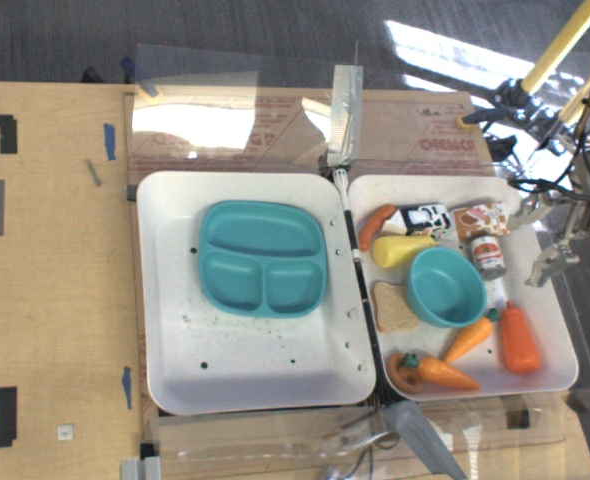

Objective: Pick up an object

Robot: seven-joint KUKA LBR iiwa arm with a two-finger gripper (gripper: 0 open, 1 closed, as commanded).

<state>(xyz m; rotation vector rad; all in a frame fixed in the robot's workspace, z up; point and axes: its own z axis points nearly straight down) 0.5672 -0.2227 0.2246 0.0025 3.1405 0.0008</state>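
Observation:
The right bin [560,363] holds several toy items. A teal bowl [445,286] stands in its middle, with a yellow pear-like piece [395,251] and a red-orange pepper [376,224] to its left. Below those lies a bread slice [395,308]. Two carrots [468,340] [437,371] lie along the front, and an orange bottle [518,339] sits at the right. At the back are a black-and-white packet [425,218], a small can [487,255] and a printed box [477,219].
A teal divided plate [263,258] lies in the left bin [165,338]. A clear upright divider [345,118] stands behind the bins. Metal fittings and cables [560,233] crowd the right bin's right rim. A grey tool [420,443] lies in front of the bins.

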